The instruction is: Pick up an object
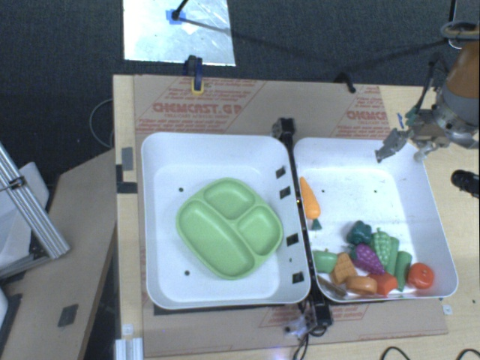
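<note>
At the upper right of the frame you see the arm (459, 88): a pale grey rounded body with an orange band across it near the frame's edge. Below the band sits a darker grey metal wrist block. From it the tool (405, 145) juts out as thin grey metal fingers with darker tips.

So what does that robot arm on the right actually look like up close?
The arm is grey metal with an orange band above the wrist. It ends in a gripper with two thin grey fingers. Thin dark cables run alongside the wrist. The picture is too blurry to show any markings.
</note>
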### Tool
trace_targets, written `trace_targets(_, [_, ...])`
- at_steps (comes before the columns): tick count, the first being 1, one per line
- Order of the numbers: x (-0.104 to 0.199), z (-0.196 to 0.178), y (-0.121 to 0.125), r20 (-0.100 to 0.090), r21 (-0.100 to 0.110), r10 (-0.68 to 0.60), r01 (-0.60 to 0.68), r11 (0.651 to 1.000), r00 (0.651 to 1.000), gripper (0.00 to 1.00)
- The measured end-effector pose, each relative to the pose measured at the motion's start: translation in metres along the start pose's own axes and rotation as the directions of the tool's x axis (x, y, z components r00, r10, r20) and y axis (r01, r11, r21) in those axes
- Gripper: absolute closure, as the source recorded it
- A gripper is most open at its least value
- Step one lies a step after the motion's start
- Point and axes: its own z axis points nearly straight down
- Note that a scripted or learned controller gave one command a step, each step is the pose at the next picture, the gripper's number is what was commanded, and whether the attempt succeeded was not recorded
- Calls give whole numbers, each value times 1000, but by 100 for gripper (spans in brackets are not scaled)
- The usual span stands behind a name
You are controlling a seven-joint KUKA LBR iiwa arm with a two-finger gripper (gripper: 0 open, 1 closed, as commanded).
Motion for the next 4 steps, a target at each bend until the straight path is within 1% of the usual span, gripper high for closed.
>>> trace_targets(1, [1, -8, 3, 3, -12, -3, 3, 1000, 1000, 0])
trace_targets(2, [-8, 39, 0, 3, -9, 0, 0, 1000, 1000, 0])
trace_targets(3, [-6, 96, 9, 2, -9, -5, 5, 1000, 1000, 0])
trace_targets(4, [-5, 135, 10, 2, -9, -5, 5, 1000, 1000, 0])
